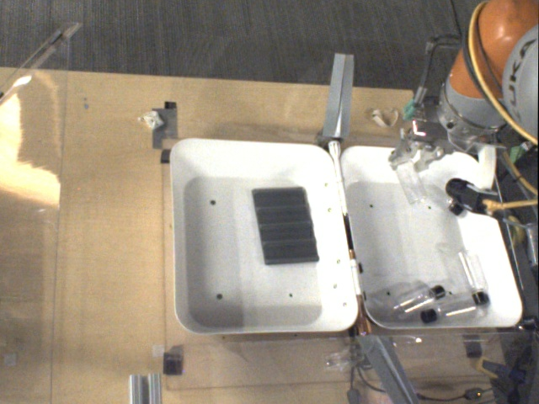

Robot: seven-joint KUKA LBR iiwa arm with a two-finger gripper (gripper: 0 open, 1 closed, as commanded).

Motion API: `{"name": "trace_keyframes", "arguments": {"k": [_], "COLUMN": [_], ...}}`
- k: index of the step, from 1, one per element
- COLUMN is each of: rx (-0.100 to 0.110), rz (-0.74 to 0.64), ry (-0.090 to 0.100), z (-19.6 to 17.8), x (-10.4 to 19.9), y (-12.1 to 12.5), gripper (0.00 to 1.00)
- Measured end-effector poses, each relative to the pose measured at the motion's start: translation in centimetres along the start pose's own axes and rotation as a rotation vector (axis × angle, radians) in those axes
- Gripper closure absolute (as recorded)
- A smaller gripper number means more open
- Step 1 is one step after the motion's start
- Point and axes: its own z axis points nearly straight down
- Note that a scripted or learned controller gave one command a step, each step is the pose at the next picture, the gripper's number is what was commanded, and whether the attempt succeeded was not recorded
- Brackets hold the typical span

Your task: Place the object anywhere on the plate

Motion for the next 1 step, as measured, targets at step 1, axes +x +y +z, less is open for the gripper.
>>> {"name": "trace_keyframes", "arguments": {"k": [1], "rx": [0.001], "rz": [0.073], "ry": [0.003], "z": [3.76], "x": [8.20], "y": [-3.76], "gripper": [1.00]}}
